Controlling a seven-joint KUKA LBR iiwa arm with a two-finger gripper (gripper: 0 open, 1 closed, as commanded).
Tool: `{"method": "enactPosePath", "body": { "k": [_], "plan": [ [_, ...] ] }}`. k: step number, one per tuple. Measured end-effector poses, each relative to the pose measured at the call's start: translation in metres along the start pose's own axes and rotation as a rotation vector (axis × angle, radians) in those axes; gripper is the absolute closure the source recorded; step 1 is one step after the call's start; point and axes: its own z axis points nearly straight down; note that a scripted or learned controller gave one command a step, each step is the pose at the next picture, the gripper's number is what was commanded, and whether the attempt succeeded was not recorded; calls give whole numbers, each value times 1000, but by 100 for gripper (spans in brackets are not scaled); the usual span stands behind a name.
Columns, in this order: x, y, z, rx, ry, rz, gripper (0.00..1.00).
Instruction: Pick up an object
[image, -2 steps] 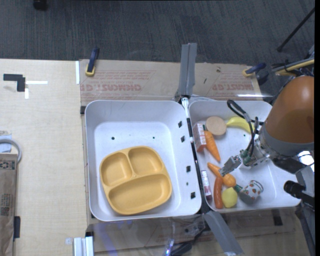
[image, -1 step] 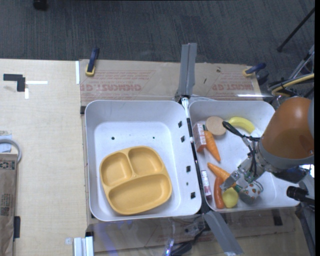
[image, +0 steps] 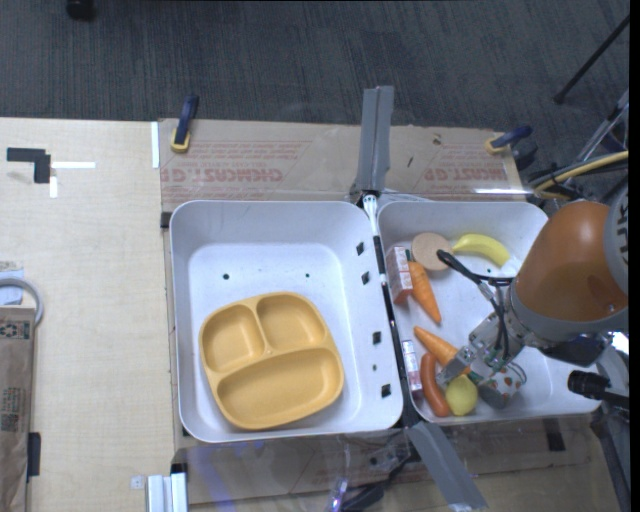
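Arm (image: 575, 265) comes in from the right over the right bin (image: 535, 398), orange band sitting above the bin's right half. Gripper (image: 478, 362) is low in the near part of that bin, right over the clutter. Can't tell how far the jaws are spread or whether anything sits between them; the wrist hides that. Right bin contents: banana (image: 480, 246) at the far side, tan disc (image: 430, 250) just left of it, a dark utensil (image: 462, 268) running from the disc toward the gripper. Carrot (image: 424, 290) lies along the left side, beside a red packet (image: 399, 274) against the left wall. Second carrot (image: 438, 347) sits nearer, just left of the gripper. Red pepper (image: 433, 387) and a yellow-green fruit (image: 461, 396) are at the near edge, touching each other, fruit just below the gripper. Small mixed-colour item (image: 503, 385) is right of the fruit, too blurred to identify. Left bin (image: 190, 330) holds a yellow divided plate (image: 271, 359) in its near half, lying flat, slightly rotated. Two clamps (image: 184, 122) (image: 508, 139) are on the cardboard at the far side of the desk (image: 80, 300).
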Motion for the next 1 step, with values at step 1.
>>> {"method": "enactPosePath", "body": {
  "k": [1],
  "plan": [
    [-1,0,-9,-2,-1,4,100]
  ]
}}
